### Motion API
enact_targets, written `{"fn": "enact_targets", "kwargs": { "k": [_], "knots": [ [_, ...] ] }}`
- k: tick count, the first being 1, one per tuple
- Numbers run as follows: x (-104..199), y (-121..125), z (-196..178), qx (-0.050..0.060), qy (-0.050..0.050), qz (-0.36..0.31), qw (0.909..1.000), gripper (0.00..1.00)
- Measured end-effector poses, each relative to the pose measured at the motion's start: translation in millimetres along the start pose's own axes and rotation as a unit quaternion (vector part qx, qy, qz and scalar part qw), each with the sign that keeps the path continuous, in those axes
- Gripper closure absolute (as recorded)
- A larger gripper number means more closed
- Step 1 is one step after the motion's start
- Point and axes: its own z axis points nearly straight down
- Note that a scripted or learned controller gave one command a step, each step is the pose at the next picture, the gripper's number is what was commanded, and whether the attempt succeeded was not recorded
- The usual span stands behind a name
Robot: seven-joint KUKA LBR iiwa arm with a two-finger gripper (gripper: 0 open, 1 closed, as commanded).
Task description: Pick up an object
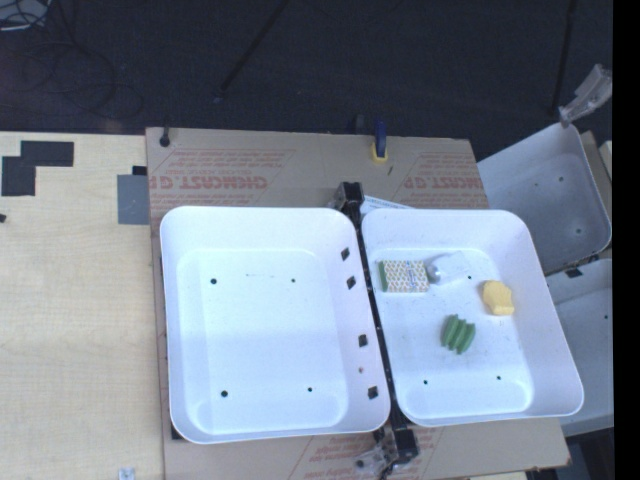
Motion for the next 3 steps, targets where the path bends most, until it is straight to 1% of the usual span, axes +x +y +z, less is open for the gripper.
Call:
{"fn": "enact_targets", "kwargs": {
  "k": [1,2,3],
  "knots": [
    [51.5,-7.1,198.7,0.015,0.006,-0.002,0.9999,0.0],
    [49.3,-4.3,177.8,0.007,0.003,-0.004,1.0,1.0],
    [31.0,-2.2,45.6,-0.001,0.001,-0.003,1.0,1.0]
  ]
}}
